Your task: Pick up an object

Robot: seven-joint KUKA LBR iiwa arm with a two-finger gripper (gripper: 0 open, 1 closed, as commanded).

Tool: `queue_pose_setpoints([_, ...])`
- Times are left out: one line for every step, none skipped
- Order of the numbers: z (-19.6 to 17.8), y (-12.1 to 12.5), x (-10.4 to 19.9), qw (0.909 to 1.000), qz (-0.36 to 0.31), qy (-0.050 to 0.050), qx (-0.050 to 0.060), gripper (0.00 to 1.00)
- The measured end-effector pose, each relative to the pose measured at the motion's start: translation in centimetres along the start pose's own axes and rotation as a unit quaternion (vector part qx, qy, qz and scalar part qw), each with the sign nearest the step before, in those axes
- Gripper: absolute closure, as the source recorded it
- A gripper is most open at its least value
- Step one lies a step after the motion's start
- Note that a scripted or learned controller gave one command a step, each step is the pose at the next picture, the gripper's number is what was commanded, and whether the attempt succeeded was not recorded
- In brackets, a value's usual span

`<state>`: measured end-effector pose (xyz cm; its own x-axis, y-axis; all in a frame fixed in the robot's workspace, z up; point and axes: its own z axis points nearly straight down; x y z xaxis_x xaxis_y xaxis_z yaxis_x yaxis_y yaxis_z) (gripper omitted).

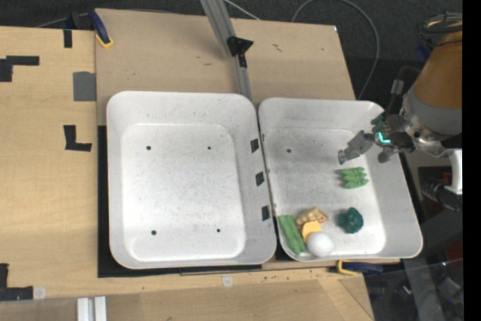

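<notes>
You had four small things in the right bin (391, 184): a light green toy (352, 177) just below the gripper (367, 146), a dark green lump (349, 220) nearer the front, and at the near edge a green bar (291, 232), a tan piece (310, 219) and a white ball (319, 243) huddled together. The gripper hung over the right bin with its fingers spread apart and nothing between them. The left bin (120, 162) sat touching it.
</notes>
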<state>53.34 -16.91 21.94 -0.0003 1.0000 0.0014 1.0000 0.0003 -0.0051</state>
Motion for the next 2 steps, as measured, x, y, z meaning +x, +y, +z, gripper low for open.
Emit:
queue_pose_setpoints([-0.2, 0.1, 0.0, 1.0, -0.001, 0.0, -0.002, 0.0])
queue_pose_setpoints([4.3, 0.4, 0.3, 1.0, -0.001, -0.001, 0.0, 0.0])
